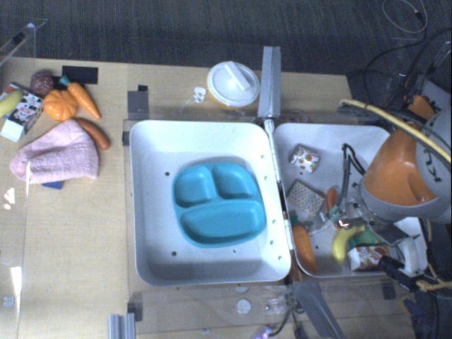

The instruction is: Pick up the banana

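Note:
The yellow banana (344, 243) lies in the right bin (367, 134), near its front edge, curving up to the right. My gripper (340, 217) hangs directly over the banana's upper end, below the grey arm with its orange band (397, 169). Whether it touches the banana cannot be made out, and the arm hides the bin's right part.
Around the banana lie an orange fruit (304, 246), a red-green packet (364, 257), a grey mesh piece (305, 196) and a small patterned cup (304, 159). The left bin (152, 189) holds a blue divided plate (219, 203). Toy food and a pink cloth (56, 155) lie on the bench at left.

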Action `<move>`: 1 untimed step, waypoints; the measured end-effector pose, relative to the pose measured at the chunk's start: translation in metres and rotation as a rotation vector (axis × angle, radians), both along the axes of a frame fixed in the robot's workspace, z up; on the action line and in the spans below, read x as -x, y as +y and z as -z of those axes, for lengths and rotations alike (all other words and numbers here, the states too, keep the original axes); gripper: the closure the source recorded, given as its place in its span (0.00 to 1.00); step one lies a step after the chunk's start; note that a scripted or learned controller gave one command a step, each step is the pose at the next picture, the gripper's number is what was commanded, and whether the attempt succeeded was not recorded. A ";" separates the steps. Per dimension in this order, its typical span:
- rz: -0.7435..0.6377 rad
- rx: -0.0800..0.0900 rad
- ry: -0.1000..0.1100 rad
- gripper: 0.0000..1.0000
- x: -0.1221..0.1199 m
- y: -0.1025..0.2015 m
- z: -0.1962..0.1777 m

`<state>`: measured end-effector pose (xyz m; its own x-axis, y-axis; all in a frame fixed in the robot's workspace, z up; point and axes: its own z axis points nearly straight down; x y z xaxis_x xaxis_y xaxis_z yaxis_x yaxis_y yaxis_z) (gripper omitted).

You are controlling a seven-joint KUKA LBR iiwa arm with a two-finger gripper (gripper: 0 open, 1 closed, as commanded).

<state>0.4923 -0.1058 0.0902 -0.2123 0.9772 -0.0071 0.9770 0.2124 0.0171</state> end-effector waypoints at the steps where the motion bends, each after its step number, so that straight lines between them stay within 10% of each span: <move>1: 0.057 0.001 0.001 0.00 0.000 -0.051 0.000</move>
<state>0.4918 -0.1572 0.0898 -0.1567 0.9876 -0.0077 0.9875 0.1568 0.0160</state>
